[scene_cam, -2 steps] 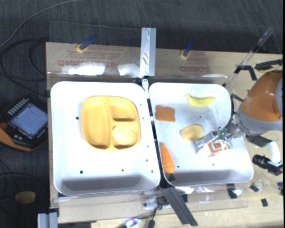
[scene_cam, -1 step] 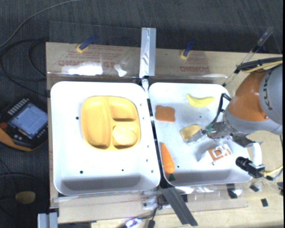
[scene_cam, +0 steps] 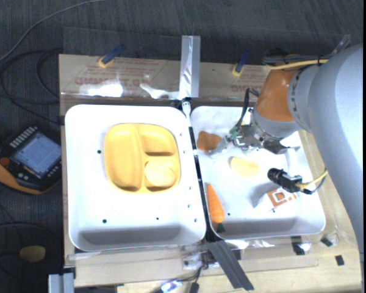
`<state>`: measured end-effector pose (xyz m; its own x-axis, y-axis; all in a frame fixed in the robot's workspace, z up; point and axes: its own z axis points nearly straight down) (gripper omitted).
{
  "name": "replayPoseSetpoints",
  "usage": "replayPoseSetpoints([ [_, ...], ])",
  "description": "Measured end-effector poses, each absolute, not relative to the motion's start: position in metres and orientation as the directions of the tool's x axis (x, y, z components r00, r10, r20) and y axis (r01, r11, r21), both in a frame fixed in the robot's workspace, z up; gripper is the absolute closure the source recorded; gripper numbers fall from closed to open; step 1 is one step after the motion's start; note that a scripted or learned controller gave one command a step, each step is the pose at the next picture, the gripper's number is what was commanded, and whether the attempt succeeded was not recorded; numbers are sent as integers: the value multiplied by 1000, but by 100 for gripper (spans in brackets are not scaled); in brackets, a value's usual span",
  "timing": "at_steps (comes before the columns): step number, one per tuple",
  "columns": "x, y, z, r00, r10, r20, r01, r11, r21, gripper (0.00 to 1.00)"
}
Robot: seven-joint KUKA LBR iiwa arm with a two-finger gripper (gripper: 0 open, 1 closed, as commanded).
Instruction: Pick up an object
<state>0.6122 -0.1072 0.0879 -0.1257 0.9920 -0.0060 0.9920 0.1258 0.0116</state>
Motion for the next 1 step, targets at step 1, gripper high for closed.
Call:
replayPoseSetpoints([
  [1,629,-82,252,-263,965,-2,965,263,-5,0],
])
